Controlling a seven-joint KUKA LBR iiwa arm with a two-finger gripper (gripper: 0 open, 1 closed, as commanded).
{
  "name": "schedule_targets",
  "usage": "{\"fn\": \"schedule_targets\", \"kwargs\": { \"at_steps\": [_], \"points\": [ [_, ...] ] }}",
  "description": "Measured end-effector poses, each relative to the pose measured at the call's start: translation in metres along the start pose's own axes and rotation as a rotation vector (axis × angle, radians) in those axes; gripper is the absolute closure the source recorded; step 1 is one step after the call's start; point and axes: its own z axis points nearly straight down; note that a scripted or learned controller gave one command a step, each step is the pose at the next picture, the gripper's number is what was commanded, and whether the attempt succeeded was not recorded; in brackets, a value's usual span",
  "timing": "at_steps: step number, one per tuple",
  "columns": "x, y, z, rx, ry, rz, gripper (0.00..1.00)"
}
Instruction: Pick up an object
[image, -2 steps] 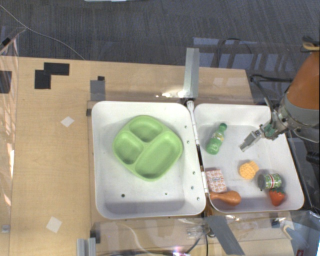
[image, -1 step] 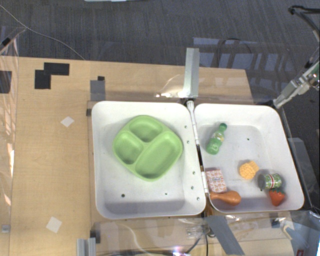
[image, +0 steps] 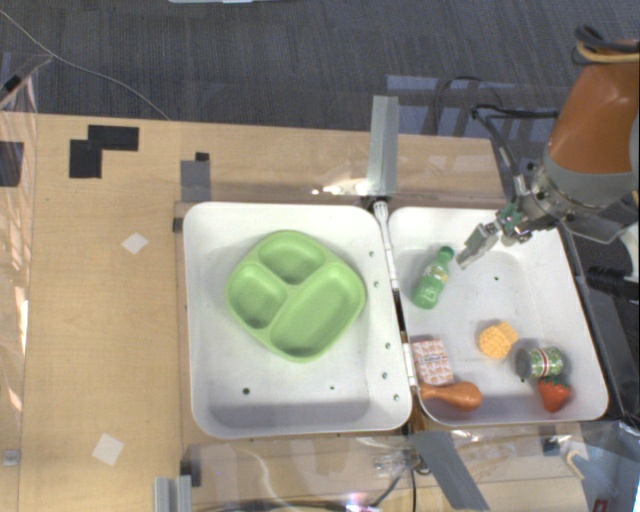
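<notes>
two shallow white bins sit side by side on the wooden bench. the left bin (image: 215, 390) holds a single thing — a green divided plate (image: 295, 293) with three compartments, lying flat near the bin's middle, all three compartments bare.

the right bin (image: 575, 300) holds the loose objects. a green bottle (image: 434, 277) lies tilted in the upper left part of the bin, its cap end pointing up and right. lower down, against the left wall, lies a small pink-and-white packet (image: 431, 360), and just below it, touching or nearly touching, an orange-brown drumstick-shaped piece (image: 452, 395) rests along the front left corner. toward the right of the bin sits a round yellow waffle-patterned item (image: 497, 340). beside it, lower right, a small can (image: 540, 362) with a green and red label lies on its side, and just below the can is a red strawberry-like piece (image: 555, 396), the two close enough that they seem to touch.

the arm comes in from the upper right, its orange band (image: 598, 110) large in the corner. the gripper (image: 472, 251) hangs over the upper part of the right bin, angled down and to the left, its tip just beside the cap end of the green bottle. nothing is seen between its fingers — whether they are spread or pressed together cannot be told from this angle.
</notes>
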Motion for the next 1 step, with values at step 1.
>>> {"fn": "schedule_targets", "kwargs": {
  "at_steps": [1],
  "points": [
    [0.0129, -0.0091, -0.0324, -0.011, -0.006, 0.117, 0.0]
  ]
}}
